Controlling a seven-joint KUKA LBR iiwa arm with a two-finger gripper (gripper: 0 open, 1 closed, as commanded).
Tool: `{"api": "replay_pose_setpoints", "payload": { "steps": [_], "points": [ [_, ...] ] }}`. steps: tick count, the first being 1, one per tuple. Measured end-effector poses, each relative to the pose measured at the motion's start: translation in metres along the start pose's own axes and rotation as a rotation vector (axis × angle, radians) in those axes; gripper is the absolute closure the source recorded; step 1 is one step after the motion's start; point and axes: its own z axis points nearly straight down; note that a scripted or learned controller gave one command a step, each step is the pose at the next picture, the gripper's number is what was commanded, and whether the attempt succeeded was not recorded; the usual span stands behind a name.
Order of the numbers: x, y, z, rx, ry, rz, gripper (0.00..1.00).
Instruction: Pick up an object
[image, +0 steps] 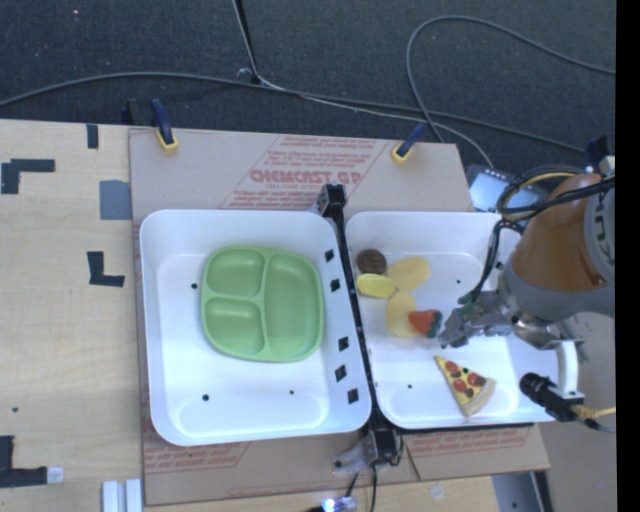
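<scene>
Claw (462, 330) hovers in right bin (430, 225), beside red toy (424, 321).

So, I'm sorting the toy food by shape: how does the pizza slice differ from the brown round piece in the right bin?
The pizza slice is a triangular wedge, yellow with red dots; the brown round piece is a small dark disc. The pizza slice lies alone near the bin's front edge, while the brown round piece sits near the divider, against the yellow pieces. The pizza slice looks larger. Both lie flat in the right bin.
</scene>
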Motion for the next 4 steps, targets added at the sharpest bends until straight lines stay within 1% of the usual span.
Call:
{"api": "replay_pose_setpoints", "payload": {
  "steps": [1, 2, 3, 4],
  "points": [
    [-0.001, 0.001, -0.042, 0.000, 0.000, 0.000, 1.00],
    [0.003, -0.004, -0.087, -0.001, 0.000, 0.000, 1.00],
    [0.063, 0.013, -0.090, 0.003, 0.002, -0.006, 1.00],
    [0.115, 0.021, -0.097, 0.004, 0.002, -0.006, 1.00]
  ]
}}
